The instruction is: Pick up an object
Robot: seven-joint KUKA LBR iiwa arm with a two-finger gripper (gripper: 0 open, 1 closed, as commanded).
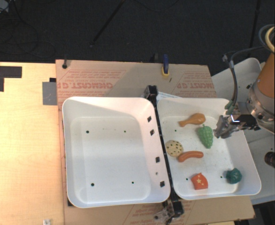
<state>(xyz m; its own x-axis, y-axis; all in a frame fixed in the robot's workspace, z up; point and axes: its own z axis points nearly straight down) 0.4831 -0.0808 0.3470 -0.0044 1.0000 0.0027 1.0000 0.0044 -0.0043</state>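
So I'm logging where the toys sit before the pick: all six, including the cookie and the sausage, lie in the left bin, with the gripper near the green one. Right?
Not quite: the bin is wrong. The camera view shows the cookie, the sausage and the other toys in the right bin, not the left bin. The gripper is indeed beside the green toy.

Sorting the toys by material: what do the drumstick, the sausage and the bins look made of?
Drumstick and sausage: probably moulded plastic, smooth, evenly coloured, slight sheen. Right bin and left bin: likely thin white plastic, with rounded formed corners and glossy glare.
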